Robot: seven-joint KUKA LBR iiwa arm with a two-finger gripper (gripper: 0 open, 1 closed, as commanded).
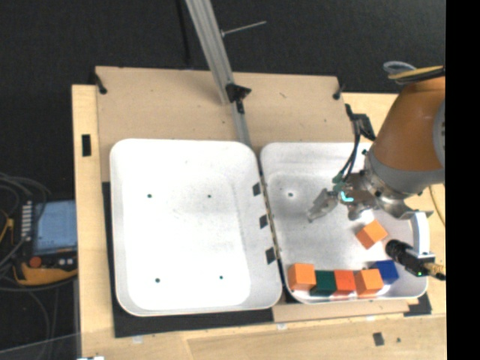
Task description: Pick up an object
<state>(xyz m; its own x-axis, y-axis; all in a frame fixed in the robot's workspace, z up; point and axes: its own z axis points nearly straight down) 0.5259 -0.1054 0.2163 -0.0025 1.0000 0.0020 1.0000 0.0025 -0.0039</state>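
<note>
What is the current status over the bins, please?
Claw over right bin, nothing seen between its fingers. Nearest orange block lies loose beside it. Other blocks lined along near wall.

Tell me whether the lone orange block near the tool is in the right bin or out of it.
In. The orange block lies on the right bin's white floor, apart from the row of blocks along its near wall.

Blocks (337, 281) line right bin's (300, 171) near wall — one (371, 235) apart.
</note>
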